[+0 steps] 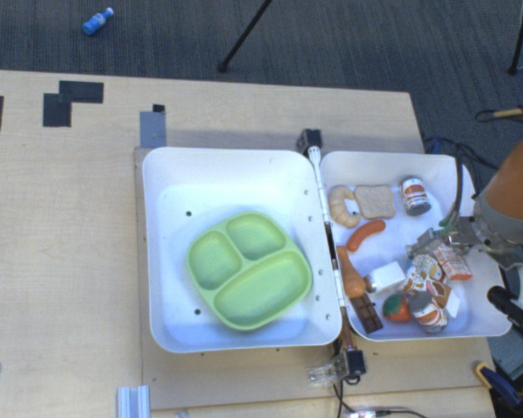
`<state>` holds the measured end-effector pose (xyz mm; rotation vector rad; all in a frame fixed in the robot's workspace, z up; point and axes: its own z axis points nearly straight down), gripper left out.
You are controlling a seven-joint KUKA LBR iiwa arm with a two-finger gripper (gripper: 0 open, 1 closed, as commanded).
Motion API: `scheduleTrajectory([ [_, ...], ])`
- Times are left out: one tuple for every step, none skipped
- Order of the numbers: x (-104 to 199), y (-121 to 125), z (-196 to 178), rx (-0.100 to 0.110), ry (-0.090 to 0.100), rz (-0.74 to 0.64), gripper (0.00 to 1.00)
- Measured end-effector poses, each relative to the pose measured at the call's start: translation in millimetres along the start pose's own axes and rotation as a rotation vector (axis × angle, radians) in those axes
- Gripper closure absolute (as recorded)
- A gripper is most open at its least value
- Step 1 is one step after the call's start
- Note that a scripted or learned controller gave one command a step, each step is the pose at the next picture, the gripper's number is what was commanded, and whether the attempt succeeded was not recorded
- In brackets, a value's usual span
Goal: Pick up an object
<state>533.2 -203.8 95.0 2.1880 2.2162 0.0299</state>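
Dark grey carpet surrounds a pale wooden bench (70, 233) that carries two shallow white bins side by side. From the right edge the grey arm with its orange band (514, 185) reaches into the right bin (436, 159), and the gripper (436, 249) sits low over the pile there; its metal parts blend with a crinkled, shiny wrapper printed in orange and white (431, 277), so I cannot tell how it is set or whether it grips anything. Just below the gripper lie a round red and green toy (397, 307) and a white block (386, 277). To its left are a smooth orange sausage shape (366, 233), a carrot-like orange piece (353, 281) and a dark brown bar (366, 313). Above it stand a small can with a red label (415, 196), a rough beige slice of bread (375, 201) and a curled pale pastry (341, 205). Far to the left, the left bin (170, 190) holds a light green plastic plate with three compartments (249, 270). The arm is cut off by the frame edge.
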Motion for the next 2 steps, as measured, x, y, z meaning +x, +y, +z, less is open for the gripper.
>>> scheduleTrajectory([
  [-4,2,-12,-0.010,-0.010,0.004,1.00],
  [51,-28,-94,0.029,0.005,0.008,1.00],
])
